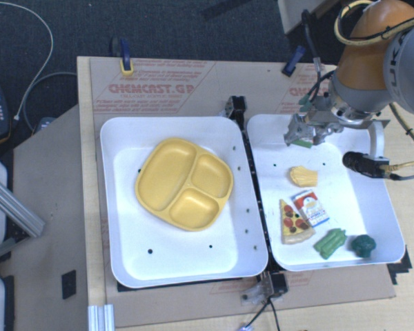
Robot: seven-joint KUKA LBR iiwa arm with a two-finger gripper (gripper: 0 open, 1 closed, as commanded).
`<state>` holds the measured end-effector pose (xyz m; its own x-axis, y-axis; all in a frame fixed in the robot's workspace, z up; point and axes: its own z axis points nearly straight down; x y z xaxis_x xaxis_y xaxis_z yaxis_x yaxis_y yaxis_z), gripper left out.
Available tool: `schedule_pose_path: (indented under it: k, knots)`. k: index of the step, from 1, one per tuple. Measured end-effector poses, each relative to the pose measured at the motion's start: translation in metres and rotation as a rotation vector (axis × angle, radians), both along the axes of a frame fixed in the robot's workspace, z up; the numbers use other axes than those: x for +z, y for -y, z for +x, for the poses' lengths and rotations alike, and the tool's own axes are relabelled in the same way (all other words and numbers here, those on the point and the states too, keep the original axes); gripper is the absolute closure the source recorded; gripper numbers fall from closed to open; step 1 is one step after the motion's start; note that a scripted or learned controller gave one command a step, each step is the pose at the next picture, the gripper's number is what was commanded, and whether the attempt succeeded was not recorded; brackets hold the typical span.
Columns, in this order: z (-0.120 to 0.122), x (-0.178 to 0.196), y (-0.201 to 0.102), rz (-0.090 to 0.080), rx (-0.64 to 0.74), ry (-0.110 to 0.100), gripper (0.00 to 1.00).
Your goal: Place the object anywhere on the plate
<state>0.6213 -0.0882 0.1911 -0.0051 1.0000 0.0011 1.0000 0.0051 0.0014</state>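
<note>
Overhead bench view. I see two white bins side by side. The left bin point(117, 205) holds a yellow three-compartment plate point(185, 183), tilted diagonally near its centre. The right bin point(379, 205) holds the loose items: a yellow wedge point(303, 176), a pizza slice point(294, 223) touching a small red-and-white carton point(310, 207), a green pod point(329, 243) and a dark green lump point(363, 245). The gripper point(305, 134) hangs over the right bin's far end, above the yellow wedge and apart from it; whether the claw is spread or pressed together I cannot tell.
</note>
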Motion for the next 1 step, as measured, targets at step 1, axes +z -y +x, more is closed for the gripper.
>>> schedule_pose_path:
  k: [1]
  knots:
    - [0.0054, 0.0083, -0.0427, 0.0, 0.0, 0.001, 1.0]
